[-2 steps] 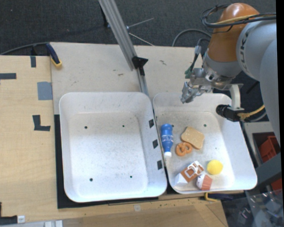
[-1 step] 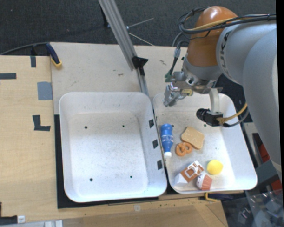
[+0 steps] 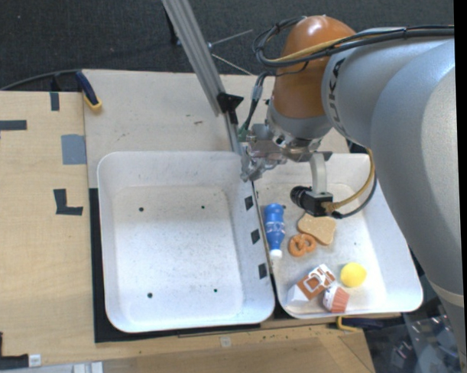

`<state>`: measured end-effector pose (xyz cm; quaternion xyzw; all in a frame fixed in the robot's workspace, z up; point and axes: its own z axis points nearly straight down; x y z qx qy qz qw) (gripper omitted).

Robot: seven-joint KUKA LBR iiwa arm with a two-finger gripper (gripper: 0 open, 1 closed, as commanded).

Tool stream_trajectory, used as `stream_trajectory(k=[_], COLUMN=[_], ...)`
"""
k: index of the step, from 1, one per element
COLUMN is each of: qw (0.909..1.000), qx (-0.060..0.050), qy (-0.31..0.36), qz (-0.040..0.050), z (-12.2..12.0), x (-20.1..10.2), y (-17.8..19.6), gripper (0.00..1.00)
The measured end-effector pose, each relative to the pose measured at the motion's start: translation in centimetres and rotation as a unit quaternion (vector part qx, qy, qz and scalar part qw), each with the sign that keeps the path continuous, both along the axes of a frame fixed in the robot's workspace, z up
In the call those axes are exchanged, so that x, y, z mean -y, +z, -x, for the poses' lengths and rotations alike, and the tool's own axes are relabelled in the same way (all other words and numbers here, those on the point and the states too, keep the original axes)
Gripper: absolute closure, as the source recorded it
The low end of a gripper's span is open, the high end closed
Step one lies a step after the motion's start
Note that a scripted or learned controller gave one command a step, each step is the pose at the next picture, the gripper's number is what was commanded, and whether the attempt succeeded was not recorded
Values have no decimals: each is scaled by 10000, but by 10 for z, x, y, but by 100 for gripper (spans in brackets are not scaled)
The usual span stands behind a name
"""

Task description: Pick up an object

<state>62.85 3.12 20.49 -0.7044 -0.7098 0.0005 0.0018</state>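
A: What lies nearest you, at the bottom of the frame?

B: In the right bin (image 3: 409, 287), low and right of centre, you see an orange-and-white carton (image 3: 316, 281) with a small orange-capped piece (image 3: 336, 298) touching it, and a yellow ball (image 3: 353, 274) just beside them.

A: And a little further up?

B: A pretzel (image 3: 300, 245) touches a slice of toast (image 3: 318, 229). Left of them a blue bottle (image 3: 274, 226) lies lengthwise near the bin's left wall, its white cap pointing down the frame. You could take any of these as the object to pick; none is lifted.

A: The left bin?

B: You see the left bin (image 3: 174, 237) in the middle of the frame, its floor white with a few dark dots.

A: Where is the gripper?

B: The gripper (image 3: 254, 163) hangs above centre, over the seam between the two bins, above the bottle. You cannot tell how it stands, whether parted or closed; it is too small and cluttered. Nothing shows in its grasp.

A: Farthest back?

B: The grey arm (image 3: 399, 115) with its orange band (image 3: 309, 64) fills the upper right.
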Motion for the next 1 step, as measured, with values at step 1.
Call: stream_trajectory(k=[1], qw=[10000], qx=[14], qy=[-3], qz=[0], z=[2], x=[-49], y=[16], gripper=[100])
